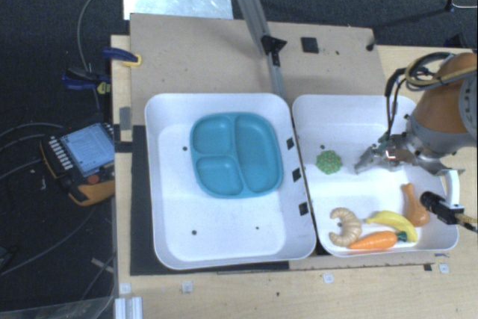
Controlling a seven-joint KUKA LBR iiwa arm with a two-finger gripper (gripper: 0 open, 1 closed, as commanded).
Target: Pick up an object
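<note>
Carrot (pixel 372 240) lay nearest, along the front edge of the right bin (pixel 351 116), touching or almost touching the croissant (pixel 343 225) at its left and the banana (pixel 393 223) just behind it; a brownish pear-like piece (pixel 414 207) sat at the banana's right end. Broccoli (pixel 328 161) sat alone nearer the bin's left wall, well apart from that cluster. Left bin (pixel 172 235) carried a blue divided plate (pixel 236 154), nothing on it that could be seen. Gripper (pixel 371 158) hung over the middle of the right bin, just beside the broccoli on its right, fingers apparently spread and grasping nothing. Risks as judged: broccoli is small and rounded, so closing off-centre could squirt it sideways toward the left wall; fingers coming down on top of it rather than around it would just press it into the bin floor. If the program went for the front cluster instead, the pieces sit so tight that fingers could wedge between two, drag a neighbour, or pin something against the front edge. Depth was hard to read from this slanted view
</note>
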